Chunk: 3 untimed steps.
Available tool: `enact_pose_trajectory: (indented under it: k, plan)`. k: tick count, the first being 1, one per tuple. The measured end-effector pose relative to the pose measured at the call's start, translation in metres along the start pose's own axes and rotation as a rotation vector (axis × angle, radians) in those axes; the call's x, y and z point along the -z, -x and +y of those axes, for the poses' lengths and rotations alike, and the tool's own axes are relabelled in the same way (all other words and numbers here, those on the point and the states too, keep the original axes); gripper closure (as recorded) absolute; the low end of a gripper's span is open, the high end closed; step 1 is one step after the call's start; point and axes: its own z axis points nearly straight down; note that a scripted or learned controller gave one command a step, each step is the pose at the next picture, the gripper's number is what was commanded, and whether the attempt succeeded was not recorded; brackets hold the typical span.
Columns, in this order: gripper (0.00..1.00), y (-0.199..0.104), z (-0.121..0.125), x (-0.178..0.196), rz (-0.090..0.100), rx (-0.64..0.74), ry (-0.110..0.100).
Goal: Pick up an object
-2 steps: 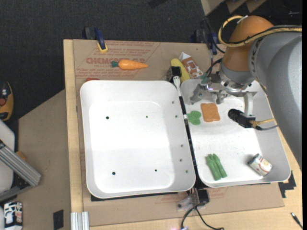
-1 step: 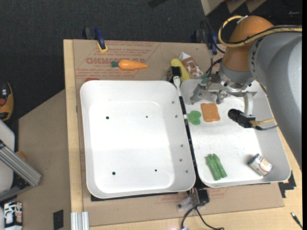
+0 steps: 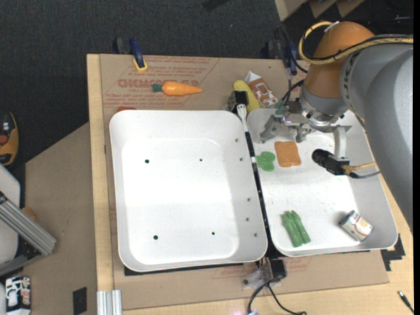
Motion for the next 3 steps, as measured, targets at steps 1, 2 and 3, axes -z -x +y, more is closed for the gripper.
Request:
enact_pose_trajectory:
  k: [1, 2, 3]
  plan:
    - [0.0, -0.0002, 0.0, -0.0001, 0.0, 0.0, 0.0]
    - [0.0, -0.0002, -0.0027, 0.0, 0.0, -0.001, -0.001]
    - [0.0, -0.0004, 0.0001, -0.0001, 0.0, 0.0, 0.002]
